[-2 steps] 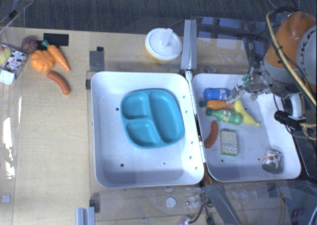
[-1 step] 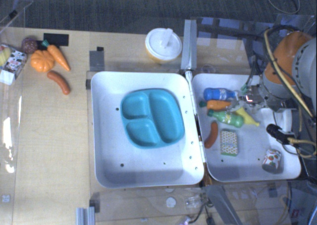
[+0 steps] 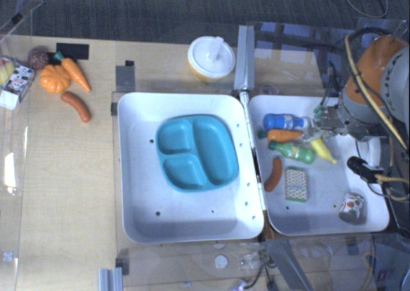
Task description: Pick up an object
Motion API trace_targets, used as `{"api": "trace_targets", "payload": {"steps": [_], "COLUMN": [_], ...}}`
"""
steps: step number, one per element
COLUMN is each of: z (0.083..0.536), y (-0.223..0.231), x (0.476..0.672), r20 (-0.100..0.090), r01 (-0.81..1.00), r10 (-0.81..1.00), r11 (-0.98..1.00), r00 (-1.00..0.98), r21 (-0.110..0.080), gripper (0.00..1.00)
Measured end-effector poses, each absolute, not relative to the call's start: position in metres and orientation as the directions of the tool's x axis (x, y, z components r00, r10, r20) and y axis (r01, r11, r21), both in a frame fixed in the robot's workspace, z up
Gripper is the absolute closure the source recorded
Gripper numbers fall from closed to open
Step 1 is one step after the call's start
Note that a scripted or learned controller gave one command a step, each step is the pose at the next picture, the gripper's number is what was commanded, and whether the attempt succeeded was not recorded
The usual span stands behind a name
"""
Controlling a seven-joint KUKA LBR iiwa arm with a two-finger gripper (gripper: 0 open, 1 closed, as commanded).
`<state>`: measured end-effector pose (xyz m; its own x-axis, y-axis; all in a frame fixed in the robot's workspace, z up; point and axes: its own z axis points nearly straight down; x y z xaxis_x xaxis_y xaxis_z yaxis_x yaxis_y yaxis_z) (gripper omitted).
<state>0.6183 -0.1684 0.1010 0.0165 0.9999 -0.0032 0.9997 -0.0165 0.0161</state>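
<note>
Pale wood counter (image 3: 64, 174), dark carpet beyond; two white bins side by side.

- Left bin (image 3: 138, 219): blue sectioned tray (image 3: 195, 153), nothing else.
- Right bin (image 3: 371, 219): blue bottle (image 3: 282, 121), orange carrot (image 3: 285, 134), green bottle (image 3: 296, 152), yellow piece (image 3: 323, 150), brown sausage (image 3: 273, 174), checked sponge (image 3: 295, 184), small printed cup (image 3: 352, 206).
- Gripper (image 3: 318, 128): low over upper part of right bin, at the carrot's right end, between blue bottle and yellow piece. Finger state: cannot tell, wrist and cables blur it.
- Likely target: carrot. Long axis approx. left-right, slight tilt; which end is the tip, cannot tell.
- Risks (judgement): items packed close, blue bottle and green bottle just beside carrot, so fingers may nudge neighbours or close on two at once. Round shape may roll out. End-on grip may let it pivot or slip when lifted.
</note>
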Motion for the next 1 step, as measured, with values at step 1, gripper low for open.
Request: {"api": "trace_targets", "payload": {"steps": [1], "z": [0.1892], "y": [-0.1016], "x": [0.6293], "r20": [0.000], "r01": [0.998], "r10": [0.999], "r11": [-0.055], "r00": [0.055], "r21": [0.004], "gripper": [1.00]}}
